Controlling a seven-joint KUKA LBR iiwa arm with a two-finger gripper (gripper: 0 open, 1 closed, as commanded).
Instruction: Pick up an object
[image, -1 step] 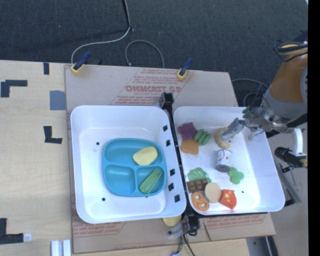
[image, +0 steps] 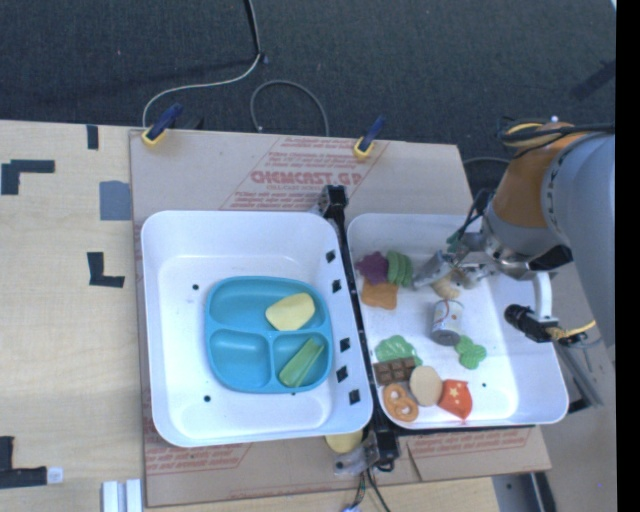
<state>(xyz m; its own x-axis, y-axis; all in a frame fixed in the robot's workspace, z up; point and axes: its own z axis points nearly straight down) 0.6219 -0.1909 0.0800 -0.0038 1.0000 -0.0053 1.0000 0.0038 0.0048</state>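
Down at the front of the right bin (image: 540, 400) sit a red piece (image: 456, 398), a tan round piece (image: 425, 384), an orange ring (image: 401, 402) and a brown block (image: 391, 371), all close together. A little farther back lies a grey can (image: 445, 322), tipped on its side, with a small green piece (image: 470, 352) just beside it. The can's long way runs from front to back, a bit slanted. Just behind the can is the gripper (image: 452, 272) (the arm comes in from the right), so the can lies in front of the claw and very near it. I cannot tell how wide the claw is, and nothing shows between its tips. At the far side sit a purple piece (image: 372, 266) and a green one (image: 400, 267).
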